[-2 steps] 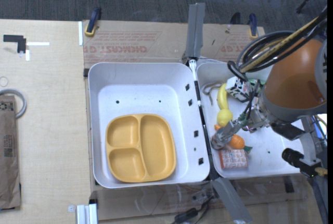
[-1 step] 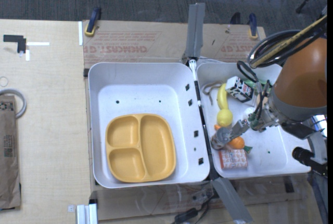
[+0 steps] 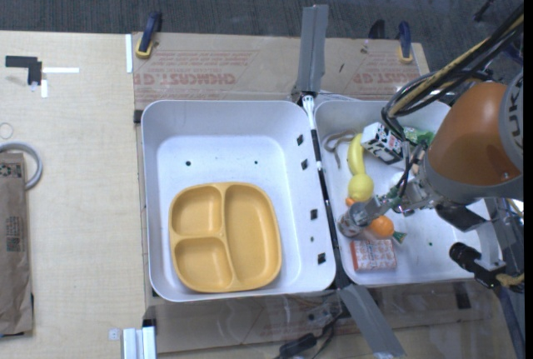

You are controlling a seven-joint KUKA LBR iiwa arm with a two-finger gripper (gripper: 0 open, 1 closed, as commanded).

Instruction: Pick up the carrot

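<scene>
The two-finger gripper (image 3: 360,217) is low in the right white plastic bin (image 3: 433,264), at the end of the grey arm with its orange band (image 3: 470,141). Whether it is spread or pressed together cannot be told from this slanted overhead angle. The small orange carrot with a green tip (image 3: 382,226) lies just beside the gripper, on the side toward the arm, close enough that they seem to touch; nothing shows it pinched. Just above the gripper in the view sits a yellow banana-shaped toy (image 3: 358,170). Just below it lies a flat red printed packet (image 3: 372,253). Well to the gripper's left in the view, the left white bin (image 3: 158,182) holds a yellow three-compartment plastic plate (image 3: 225,236).
</scene>
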